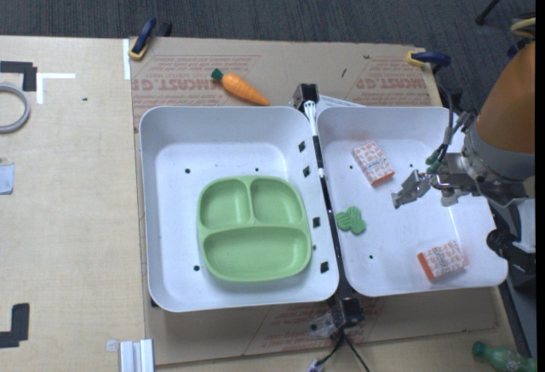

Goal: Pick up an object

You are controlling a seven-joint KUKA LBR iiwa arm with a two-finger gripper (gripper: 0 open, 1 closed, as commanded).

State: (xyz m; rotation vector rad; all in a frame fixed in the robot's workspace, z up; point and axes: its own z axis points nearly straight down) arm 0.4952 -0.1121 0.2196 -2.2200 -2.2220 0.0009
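My gripper point(412, 190) hangs over the right bin point(387, 268), toward its right side, with its dark fingers pointing left and nothing between them. A small white-and-orange packet point(373, 163) lies up and left of the fingertips. A second packet point(442, 260) of the same kind rests near the bin's lower right corner. A green toy piece point(350, 220) sits by the bin's left wall. The arm's orange band point(513, 102) shows at the right edge.
The left bin point(170, 217) holds a green divided plate point(253, 228). A toy carrot point(241, 87) lies on the cardboard behind the bins. Clamps point(143, 37) pin the cardboard at the back corners. A black clip point(306, 94) joins the bins at the back.
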